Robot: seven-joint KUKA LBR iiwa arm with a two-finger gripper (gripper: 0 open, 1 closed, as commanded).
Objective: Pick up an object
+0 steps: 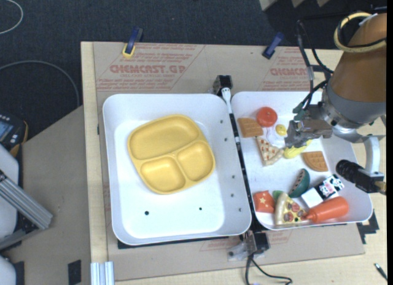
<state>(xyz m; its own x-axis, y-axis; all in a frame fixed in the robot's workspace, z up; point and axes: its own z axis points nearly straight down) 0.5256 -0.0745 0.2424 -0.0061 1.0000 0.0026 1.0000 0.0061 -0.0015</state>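
Observation:
My gripper (297,137) hangs low in the right bin (245,155), just above a yellow banana-like toy (295,152). I cannot make out whether it touches the toy. Beside it to the left lies a pizza slice (268,151). A small yellow piece (281,130), a red tomato (266,117) and a brown toast (250,128) lie further back on the left. A round brown cracker (315,160) sits just right of the gripper.
At the right bin's front lie a watermelon slice (299,181), a red cube (263,200), a second pizza slice (288,210), an orange carrot (328,209), a white block (310,196) and a black-and-white cube (330,186). The left bin (116,155) holds a yellow divided plate (170,153).

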